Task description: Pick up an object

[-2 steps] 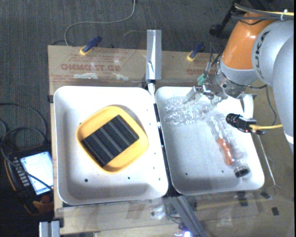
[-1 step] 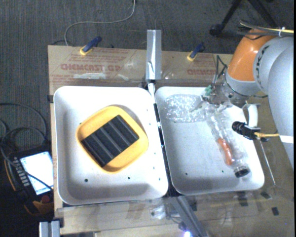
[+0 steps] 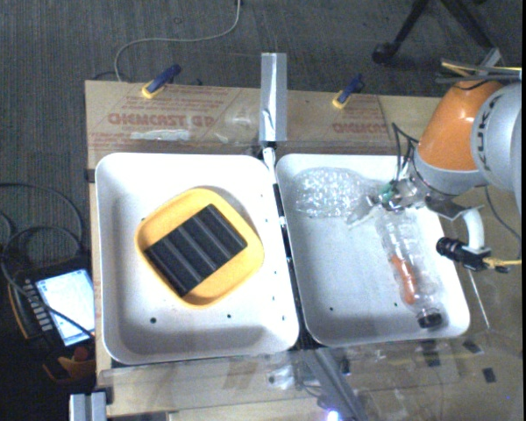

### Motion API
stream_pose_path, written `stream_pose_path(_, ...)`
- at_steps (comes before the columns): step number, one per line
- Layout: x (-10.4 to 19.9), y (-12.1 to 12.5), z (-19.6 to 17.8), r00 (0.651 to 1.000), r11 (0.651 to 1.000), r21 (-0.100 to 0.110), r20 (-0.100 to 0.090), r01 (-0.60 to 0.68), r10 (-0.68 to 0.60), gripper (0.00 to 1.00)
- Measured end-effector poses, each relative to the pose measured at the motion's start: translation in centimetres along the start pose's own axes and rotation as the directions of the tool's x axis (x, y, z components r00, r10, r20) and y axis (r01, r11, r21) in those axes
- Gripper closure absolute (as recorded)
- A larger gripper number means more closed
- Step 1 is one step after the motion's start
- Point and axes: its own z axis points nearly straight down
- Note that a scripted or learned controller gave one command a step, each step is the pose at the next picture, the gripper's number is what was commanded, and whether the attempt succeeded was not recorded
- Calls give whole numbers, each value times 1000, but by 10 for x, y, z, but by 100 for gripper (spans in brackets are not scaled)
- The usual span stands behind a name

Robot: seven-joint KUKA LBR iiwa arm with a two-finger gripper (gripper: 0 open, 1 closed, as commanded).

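A yellow pad with a black ribbed top point(image 3: 200, 245) lies tilted in the middle of the left bin point(image 3: 114, 323). In the right bin point(image 3: 333, 323) a clear plastic bottle point(image 3: 409, 266) lies along the right side, with its dark cap toward the front corner. A crumpled clear plastic piece point(image 3: 326, 191) sits at the back of that bin. The grey arm with its orange band point(image 3: 460, 139) reaches in from the right. My gripper point(image 3: 391, 194) hangs low at the back of the right bin, between the crumpled plastic and the bottle's upper end.
A metal divider post point(image 3: 273, 95) rises between the bins at the back. Two blue and yellow clamps point(image 3: 160, 81) hold the brown board behind the bins. A black fitting point(image 3: 456, 250) sticks out by the right bin's rim.
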Motion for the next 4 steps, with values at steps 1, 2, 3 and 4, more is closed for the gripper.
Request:
stream_pose_path(1,10,-19,-49,973,973,3,-2,-233,233,0)
stream_pose_path(2,-14,-42,-27,985,984,-68,27,-166,168,0)
stream_pose_path(3,-15,-46,-27,989,987,-77,34,-139,141,0)
stream_pose_path(4,-15,-48,-27,989,987,-81,37,-139,143,0)
